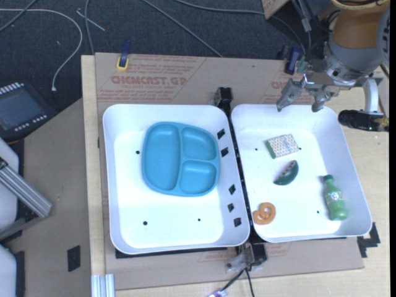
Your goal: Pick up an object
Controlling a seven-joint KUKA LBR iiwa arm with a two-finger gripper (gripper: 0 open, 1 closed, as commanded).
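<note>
Above the right bin's (352, 166) far rim, gripper (302, 104) spread wide, holding nothing; green bottle (335, 198) probably light, rigid, slippery: grasp mid-body.

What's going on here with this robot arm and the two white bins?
The arm's tool hangs open above the far edge of the right bin, holding nothing. In that bin lie a patterned pad, a watermelon slice, a green bottle and an orange pretzel. The left bin holds a blue divided plate. No object has been picked up yet.
</note>
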